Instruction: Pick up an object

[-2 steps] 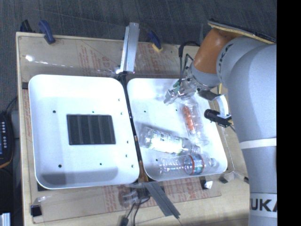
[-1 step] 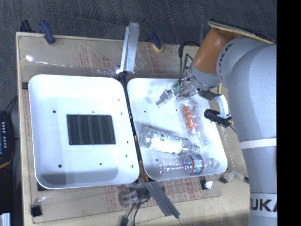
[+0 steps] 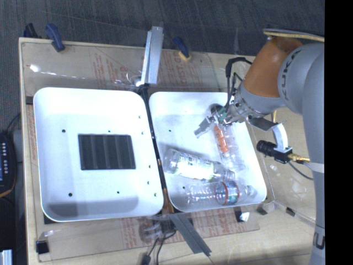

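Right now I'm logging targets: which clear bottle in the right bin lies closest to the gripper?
The bottle with the orange label, directly below the gripper; the other two bottles lie nearer the bin's front edge.

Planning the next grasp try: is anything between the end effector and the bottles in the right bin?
Nothing visible. The end effector hangs over the right bin, right above the orange-label bottle; two more bottles lie nearer the front.
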Tool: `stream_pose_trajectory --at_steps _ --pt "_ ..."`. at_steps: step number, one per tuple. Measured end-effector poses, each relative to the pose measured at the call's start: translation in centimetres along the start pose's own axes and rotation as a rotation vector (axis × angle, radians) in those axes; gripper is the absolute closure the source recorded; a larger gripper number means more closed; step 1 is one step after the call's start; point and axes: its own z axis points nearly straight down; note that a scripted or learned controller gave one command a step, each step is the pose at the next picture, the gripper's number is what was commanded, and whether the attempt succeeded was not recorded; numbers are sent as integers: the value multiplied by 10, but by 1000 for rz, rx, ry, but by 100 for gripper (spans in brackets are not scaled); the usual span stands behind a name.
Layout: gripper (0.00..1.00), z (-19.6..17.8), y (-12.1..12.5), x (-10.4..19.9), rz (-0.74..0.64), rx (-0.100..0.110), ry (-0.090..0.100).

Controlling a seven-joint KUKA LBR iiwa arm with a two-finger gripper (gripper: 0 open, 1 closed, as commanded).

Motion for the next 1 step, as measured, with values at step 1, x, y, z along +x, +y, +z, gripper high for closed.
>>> stream_pose_trajectory --at_steps 1 --pt "0 -10 1 0 -39 0 -1"
